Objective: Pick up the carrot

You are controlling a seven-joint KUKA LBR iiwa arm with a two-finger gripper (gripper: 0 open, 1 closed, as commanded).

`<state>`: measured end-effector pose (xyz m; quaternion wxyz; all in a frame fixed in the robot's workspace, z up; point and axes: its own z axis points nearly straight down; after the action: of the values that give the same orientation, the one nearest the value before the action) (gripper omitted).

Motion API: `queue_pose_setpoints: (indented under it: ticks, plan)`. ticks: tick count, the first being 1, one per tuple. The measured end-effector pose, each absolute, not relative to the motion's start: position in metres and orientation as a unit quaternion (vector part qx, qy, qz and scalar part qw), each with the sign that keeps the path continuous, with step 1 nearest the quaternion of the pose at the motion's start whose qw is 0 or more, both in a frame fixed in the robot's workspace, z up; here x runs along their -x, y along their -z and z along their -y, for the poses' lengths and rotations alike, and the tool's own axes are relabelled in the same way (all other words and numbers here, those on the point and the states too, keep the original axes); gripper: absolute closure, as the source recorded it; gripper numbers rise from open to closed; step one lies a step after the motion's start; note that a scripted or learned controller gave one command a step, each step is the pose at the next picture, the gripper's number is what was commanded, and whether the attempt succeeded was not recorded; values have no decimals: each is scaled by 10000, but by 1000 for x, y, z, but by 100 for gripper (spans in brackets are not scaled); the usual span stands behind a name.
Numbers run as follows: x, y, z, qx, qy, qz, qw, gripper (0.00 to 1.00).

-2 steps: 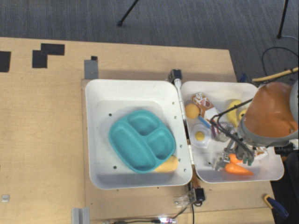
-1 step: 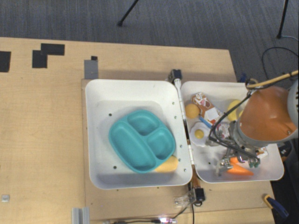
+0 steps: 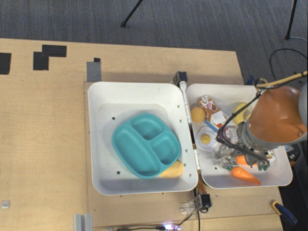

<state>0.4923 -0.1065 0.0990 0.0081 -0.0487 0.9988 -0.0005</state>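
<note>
The arm's orange band (image 3: 276,114) and grey wrist cover much of the right bin (image 3: 284,177), so whatever lies under them is hidden, and the gripper (image 3: 239,159) itself is a tangle of dark and metallic parts seen from above; I cannot tell how far apart its jaws stand or whether anything is caught between them. The carrot (image 3: 246,175) lies in the right bin just below the gripper, toward the bin's near wall, with a second orange bit (image 3: 242,160) right at the gripper that is too obscured to identify. To the gripper's upper left in the same bin sit a yellow round fruit (image 3: 197,114), a small red-and-white packet (image 3: 208,105) and a fried egg toy (image 3: 206,139), with some blurred items between them. Well to the gripper's left, the left bin (image 3: 103,177) holds a teal divided plate (image 3: 146,145), and a pale yellow piece (image 3: 173,170) pokes out from under the plate's near right corner, partly hidden.
</note>
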Motion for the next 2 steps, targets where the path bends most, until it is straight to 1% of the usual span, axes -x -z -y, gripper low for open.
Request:
queue_pose_setpoints:
  ticks: [1,2]
  plan:
    - [-492,-99,106,488,3,-9988,80,0]
    - [-494,-87,123,2406,8,-9706,48,0]
